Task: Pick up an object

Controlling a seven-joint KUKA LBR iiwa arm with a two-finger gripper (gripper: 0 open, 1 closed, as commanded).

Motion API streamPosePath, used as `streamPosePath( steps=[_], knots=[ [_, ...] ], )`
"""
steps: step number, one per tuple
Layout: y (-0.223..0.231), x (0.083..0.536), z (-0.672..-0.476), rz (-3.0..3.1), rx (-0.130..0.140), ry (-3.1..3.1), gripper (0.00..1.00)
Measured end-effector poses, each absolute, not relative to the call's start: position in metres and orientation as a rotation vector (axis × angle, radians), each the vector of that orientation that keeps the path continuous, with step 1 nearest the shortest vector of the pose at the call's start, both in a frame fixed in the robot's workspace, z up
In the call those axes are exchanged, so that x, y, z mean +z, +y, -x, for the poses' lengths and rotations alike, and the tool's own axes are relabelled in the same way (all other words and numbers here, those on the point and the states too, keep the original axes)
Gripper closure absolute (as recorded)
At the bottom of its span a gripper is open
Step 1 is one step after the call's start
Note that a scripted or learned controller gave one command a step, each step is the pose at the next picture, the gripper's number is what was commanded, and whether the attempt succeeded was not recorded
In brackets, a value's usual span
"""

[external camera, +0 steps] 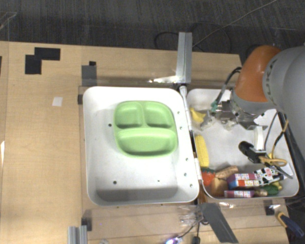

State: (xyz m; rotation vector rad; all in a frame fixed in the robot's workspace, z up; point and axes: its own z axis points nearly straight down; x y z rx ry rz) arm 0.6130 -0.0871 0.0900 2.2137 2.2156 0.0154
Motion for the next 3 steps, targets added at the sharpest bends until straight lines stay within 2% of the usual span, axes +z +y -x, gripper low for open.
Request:
streamPosePath(
  steps=[1, 2, 3],
  knots=[
    [-0.088, 0.088, -0.664, -2.286, -0.022, 2.181, 0.00],
    [-0.093, 0.089, -0.634, -2.178, 0.011, 2.254, 0.00],
    [-0.099, 0.087, -0.665, -2.240, -0.023, 2.235, 0.00]
  ],
)
